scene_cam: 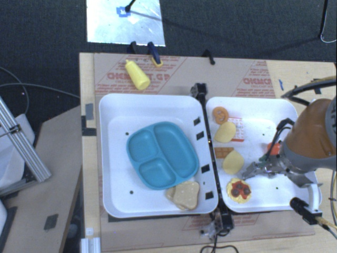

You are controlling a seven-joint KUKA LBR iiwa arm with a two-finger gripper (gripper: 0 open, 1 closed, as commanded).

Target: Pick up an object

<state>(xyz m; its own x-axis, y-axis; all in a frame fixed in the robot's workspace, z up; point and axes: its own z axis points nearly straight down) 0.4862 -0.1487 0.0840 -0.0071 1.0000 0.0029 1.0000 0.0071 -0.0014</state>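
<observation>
- The gripper [251, 171] is seen low in the right bin [263, 105], reaching leftward from the arm [310, 136], which comes in from the right edge.
- Its metal fingers [246, 174] look drawn close together at the tip, but whether they're actually shut can't really be told, since that end is small and blurry. Nothing is seen pinched between them.
- The tip is parked just beside a pale yellow piece [233, 162] and just above the little pizza-looking toy [239, 190] with red dots on it. Contact with either can't be made out.
- The orange band takes up a big chunk of the right side, and the wrist below it is partly hidden by grey housing. An orange-red bit [273, 148] is spotted near the wrist, too unclear to name.
- Further up the same bin, another pale yellow lump [225, 132], a round orange item [220, 114] and a white card with red print [237, 129] are found, with a small brown waffle-like square [223, 152] between the two yellow pieces.
- In the left bin [152, 103], a blue divided plate [161, 154] is laid at a tilt, and a tan bread-like slice [184, 194] is tucked at its lower corner.
- Outside the bins, a yellow bottle [137, 75] is left lying on the cardboard [237, 75].
- The arm's right part is cut off by the frame edge.
</observation>
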